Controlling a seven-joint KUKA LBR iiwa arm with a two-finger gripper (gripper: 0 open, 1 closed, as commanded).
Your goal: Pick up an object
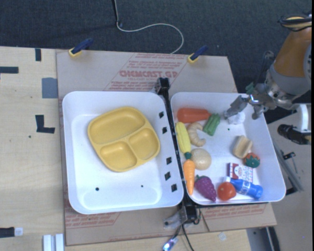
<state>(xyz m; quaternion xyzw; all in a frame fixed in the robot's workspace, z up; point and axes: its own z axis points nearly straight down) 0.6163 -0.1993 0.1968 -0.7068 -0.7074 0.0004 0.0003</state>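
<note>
The right bin (268, 140) holds several toy foods. Among them are a red sausage (193, 114), a green pepper (212, 124), a yellow corn cob (182, 137), a carrot (189, 175), purple grapes (205, 188), a tomato (226, 191), a blue bottle (249, 189) and a bread slice (242, 146). My gripper (245, 111) hangs over the bin's back right part, to the right of the green pepper. It is open, with bare bin floor between its fingers.
The left bin (76, 156) holds a yellow divided plate (124, 138). A beige round vegetable (201, 158), a red-and-white carton (233, 170) and a pale croissant shape (197, 133) also lie in the right bin. A black divider (170, 135) runs between the bins.
</note>
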